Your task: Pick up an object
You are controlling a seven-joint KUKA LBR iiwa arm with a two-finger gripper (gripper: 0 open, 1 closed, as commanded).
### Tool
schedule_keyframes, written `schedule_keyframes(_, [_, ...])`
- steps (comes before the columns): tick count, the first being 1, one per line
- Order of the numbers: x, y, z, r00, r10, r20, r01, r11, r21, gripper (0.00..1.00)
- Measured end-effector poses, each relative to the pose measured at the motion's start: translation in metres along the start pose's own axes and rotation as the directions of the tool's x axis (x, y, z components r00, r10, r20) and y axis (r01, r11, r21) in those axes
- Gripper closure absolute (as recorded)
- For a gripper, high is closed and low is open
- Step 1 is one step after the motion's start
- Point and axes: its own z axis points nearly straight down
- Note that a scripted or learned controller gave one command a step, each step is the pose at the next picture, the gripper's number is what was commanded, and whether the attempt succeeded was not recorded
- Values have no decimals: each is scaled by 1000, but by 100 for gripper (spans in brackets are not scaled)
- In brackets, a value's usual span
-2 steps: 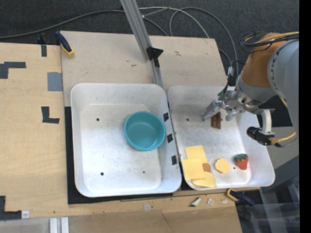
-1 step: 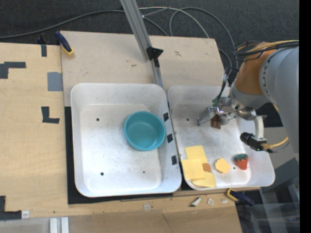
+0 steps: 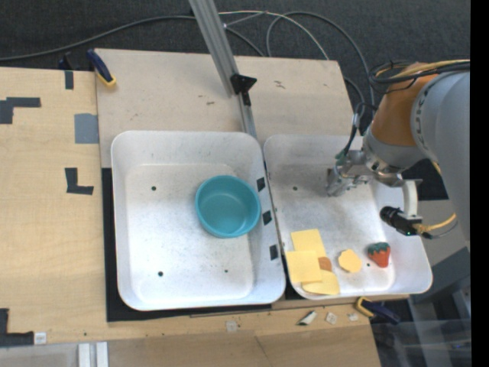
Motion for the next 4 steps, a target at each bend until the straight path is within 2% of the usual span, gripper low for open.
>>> schedule_keyframes(2, [3, -4, -125, 1000, 1, 1, -1, 1000, -8, 100])
schedule_keyframes(3, [4, -3, -131, 1000, 1, -1, -1, 1000, -2, 100])
schedule_keyframes(4, [56, 1, -120, 1000, -3, -2, 3, 1000, 0, 100])
